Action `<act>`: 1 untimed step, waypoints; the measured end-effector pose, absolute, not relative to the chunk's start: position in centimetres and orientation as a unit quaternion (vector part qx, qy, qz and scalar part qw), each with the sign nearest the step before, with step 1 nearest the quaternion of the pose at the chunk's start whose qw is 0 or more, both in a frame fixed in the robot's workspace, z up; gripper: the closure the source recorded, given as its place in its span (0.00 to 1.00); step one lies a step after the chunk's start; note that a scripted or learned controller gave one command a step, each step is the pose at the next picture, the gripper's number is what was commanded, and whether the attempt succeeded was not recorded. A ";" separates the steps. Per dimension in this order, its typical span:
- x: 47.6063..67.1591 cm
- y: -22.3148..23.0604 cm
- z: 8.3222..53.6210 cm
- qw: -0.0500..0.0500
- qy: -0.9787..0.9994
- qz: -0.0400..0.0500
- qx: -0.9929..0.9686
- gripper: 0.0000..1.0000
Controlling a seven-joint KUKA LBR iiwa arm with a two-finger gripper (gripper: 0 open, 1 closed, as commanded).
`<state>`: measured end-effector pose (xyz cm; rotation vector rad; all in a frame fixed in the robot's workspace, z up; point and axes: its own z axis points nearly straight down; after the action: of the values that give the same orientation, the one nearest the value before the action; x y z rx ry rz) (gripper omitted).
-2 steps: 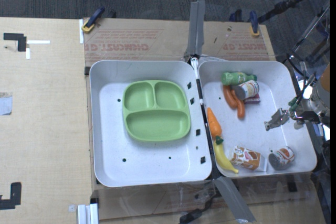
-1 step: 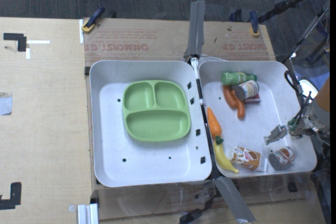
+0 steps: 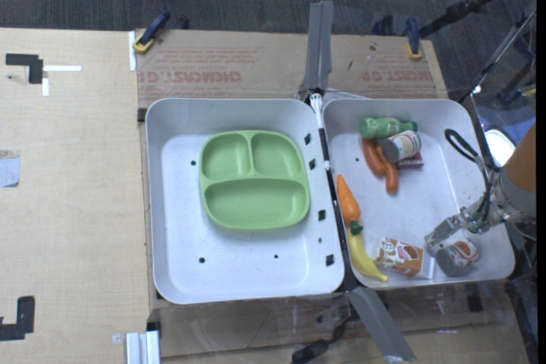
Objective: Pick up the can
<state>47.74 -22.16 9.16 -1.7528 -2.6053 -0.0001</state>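
Observation:
A can (image 3: 401, 147) with a grey end and a red and white label lies on its side in the upper part of the right bin (image 3: 444, 183), between a green bottle (image 3: 386, 127) and an orange-red sausage (image 3: 380, 162). My gripper (image 3: 452, 228) hangs low near the bin's lower right corner, well away from that can. It is just above and to the left of a short round tin (image 3: 461, 255) with an orange and white label, and nothing shows held in it.
A carrot (image 3: 347, 199), a banana (image 3: 363, 257) and a snack packet (image 3: 400, 257) lie along the right bin's left and lower side. A green divided plate (image 3: 253, 180) sits in the left bin (image 3: 171, 251). A black cable (image 3: 462, 146) loops by the right wall.

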 end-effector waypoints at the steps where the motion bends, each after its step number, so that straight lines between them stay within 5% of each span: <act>1: 47.8 -22.2 9.2 0.000 -0.825 0.000 -0.565 0.00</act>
<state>47.75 -22.18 9.17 -1.7757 -2.5910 -0.0011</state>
